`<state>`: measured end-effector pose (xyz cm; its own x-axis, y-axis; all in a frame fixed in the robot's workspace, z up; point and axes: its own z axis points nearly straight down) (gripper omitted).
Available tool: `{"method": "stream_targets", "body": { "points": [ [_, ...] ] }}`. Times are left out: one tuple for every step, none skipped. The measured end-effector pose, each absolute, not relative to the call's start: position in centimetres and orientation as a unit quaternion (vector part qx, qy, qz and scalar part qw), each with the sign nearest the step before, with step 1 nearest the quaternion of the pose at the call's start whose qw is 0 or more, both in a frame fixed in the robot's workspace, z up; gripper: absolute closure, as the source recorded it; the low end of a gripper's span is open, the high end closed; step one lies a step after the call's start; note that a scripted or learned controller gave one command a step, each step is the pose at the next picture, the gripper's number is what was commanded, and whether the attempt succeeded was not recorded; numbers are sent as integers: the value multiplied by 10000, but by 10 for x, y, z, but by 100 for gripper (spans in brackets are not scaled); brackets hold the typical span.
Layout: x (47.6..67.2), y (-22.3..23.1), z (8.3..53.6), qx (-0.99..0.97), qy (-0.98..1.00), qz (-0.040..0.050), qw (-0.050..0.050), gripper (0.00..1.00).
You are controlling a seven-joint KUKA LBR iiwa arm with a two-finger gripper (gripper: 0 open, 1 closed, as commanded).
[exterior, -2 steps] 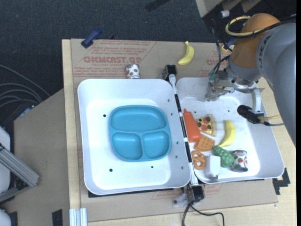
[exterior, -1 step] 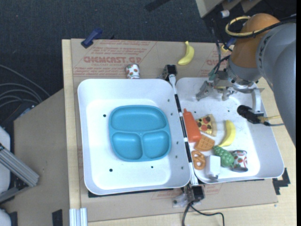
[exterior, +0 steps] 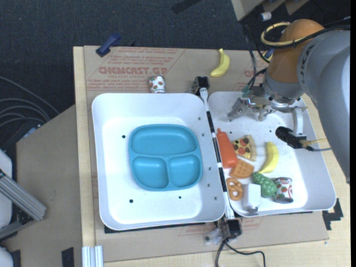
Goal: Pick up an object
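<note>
The gripper (exterior: 248, 107) hangs over the far end of the right bin (exterior: 317, 188), up by its back wall, with the grey arm (exterior: 328, 54) and its orange band (exterior: 289, 54) bulking in from the right. How its jaws stand I cannot tell from here (the wrist hides too much), and nothing shows between them. Down below, the toys sit in a cluster at the near half: an orange carrot (exterior: 225, 149) along the left wall, a pizza slice (exterior: 243, 146) just beside it, a yellow banana (exterior: 271, 157) to the right, a waffle (exterior: 242, 169), a pretzel (exterior: 234, 189), something green (exterior: 266, 183). The left bin (exterior: 105, 149) carries a blue divided plate (exterior: 164, 156). Out on the bench (exterior: 133, 71), a second banana (exterior: 220, 64) lies behind both bins.
</note>
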<state>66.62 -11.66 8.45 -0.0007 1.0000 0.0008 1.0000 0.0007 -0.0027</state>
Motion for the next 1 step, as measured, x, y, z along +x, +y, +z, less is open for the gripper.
{"method": "stream_targets", "body": {
  "points": [
    [667,-117,95,-7067,-7075,2,1,100]
  ]
}}
